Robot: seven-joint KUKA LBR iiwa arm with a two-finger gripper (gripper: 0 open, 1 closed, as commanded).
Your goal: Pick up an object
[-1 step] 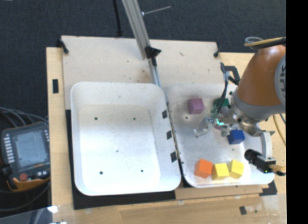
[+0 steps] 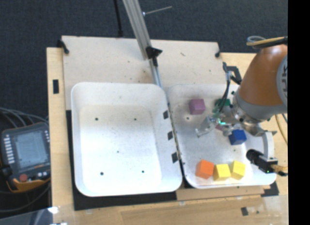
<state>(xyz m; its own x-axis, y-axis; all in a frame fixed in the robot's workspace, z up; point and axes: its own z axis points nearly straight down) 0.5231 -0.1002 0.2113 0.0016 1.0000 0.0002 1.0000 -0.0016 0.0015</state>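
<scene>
While dark carpet surrounds the bench (image 2: 55,122), the gripper (image 2: 208,126) hangs over the right bin (image 2: 186,171); its opening cannot be determined.

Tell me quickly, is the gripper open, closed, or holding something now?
Gripper: cannot be told; it sits low in the right bin, between the purple cube and the blue cube.

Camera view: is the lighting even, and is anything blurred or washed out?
Camera view: even, soft light, faint shadows; the left bin is bright but keeps its specks; the claw is smeared and hard to read; the blocks, like the orange block, stay fairly crisp.
</scene>
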